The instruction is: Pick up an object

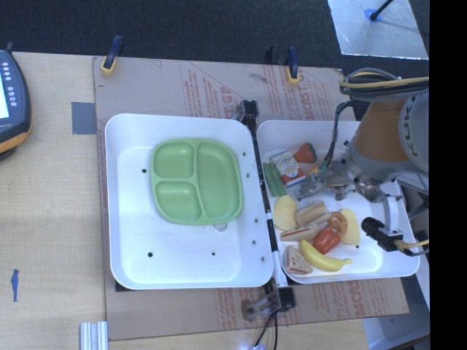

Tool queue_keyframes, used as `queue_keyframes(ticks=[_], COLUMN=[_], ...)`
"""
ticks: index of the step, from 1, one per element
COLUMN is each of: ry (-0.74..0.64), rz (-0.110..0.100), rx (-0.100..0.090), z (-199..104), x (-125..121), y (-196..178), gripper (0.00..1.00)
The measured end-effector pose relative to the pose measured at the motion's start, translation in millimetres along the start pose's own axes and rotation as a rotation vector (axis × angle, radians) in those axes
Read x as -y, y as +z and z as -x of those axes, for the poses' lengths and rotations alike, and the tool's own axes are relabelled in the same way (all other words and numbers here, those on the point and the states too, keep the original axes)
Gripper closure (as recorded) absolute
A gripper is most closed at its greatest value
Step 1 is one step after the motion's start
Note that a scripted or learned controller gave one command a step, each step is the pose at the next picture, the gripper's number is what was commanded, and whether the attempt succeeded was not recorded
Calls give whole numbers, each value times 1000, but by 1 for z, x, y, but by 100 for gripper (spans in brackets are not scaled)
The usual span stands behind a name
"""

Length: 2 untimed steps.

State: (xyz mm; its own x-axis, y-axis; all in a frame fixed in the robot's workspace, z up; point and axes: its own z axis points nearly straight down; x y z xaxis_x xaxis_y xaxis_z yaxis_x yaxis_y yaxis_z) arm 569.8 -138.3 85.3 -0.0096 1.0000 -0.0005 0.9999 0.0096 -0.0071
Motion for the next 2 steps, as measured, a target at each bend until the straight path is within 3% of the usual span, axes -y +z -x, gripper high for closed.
queue_keyframes(ticks=[1,2], ry=[1,3], rz=[8,0], rx=[0,0], z=[-31,-28], x=[-55,-52], y=[-7,-17], gripper=[0,100])
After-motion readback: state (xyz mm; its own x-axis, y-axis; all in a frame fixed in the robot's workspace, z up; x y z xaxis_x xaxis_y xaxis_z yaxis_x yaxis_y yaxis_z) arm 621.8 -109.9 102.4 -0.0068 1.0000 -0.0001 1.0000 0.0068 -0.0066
